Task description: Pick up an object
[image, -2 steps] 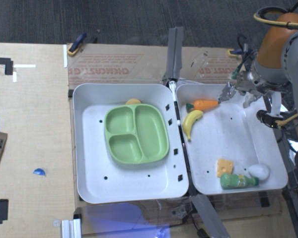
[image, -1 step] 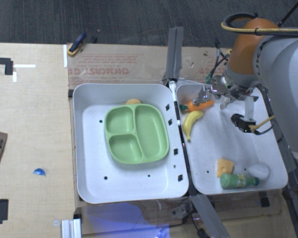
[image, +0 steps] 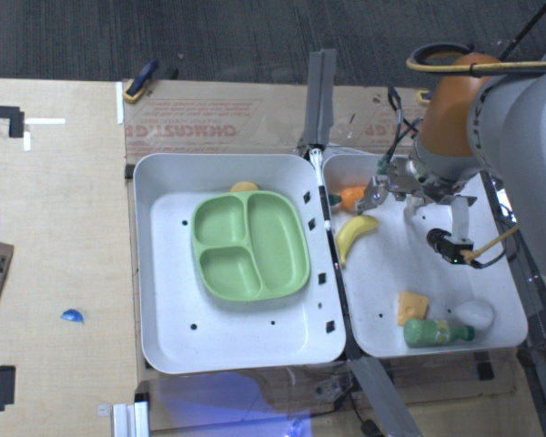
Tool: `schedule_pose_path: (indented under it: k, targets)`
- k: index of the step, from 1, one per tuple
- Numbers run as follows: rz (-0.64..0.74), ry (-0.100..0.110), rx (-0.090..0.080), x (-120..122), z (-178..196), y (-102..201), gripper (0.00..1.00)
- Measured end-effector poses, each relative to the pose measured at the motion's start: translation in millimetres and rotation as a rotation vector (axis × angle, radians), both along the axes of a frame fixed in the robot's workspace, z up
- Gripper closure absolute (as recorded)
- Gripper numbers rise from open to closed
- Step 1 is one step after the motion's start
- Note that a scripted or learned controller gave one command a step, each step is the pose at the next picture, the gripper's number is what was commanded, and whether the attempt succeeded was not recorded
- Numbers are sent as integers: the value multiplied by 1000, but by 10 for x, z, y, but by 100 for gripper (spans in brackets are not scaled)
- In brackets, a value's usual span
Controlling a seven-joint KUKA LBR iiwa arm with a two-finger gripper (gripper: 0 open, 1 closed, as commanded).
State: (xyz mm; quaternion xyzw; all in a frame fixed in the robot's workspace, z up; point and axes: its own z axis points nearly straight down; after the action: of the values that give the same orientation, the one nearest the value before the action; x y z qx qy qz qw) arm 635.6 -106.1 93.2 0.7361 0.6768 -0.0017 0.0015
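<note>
Hovering: claw (image: pixel 379 189) hangs over the far left corner of the right bin (image: pixel 505 326), just beside the banana (image: pixel 353 234) and orange piece (image: pixel 352 197).
Claw state: I cannot tell whether it is wide or narrow, or whether anything sits in it.
Banana handling: probably light, smooth and curved, likely to roll; best taken across its thick middle.
Other candidates: yellow wedge (image: pixel 412 307) and green bottle (image: pixel 437 333) near the front wall.
Left bin (image: pixel 155 271): holds a green divided tray (image: pixel 251 244).
Hard to make out: the orange piece is partly masked by the claw; a yellow object (image: pixel 244 188) peeks from behind the tray.
</note>
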Motion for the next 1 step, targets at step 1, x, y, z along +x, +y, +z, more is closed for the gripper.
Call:
schedule_pose_path:
  k: [1]
  targets:
    - [158, 1, 5, -710, -15, -449, 0]
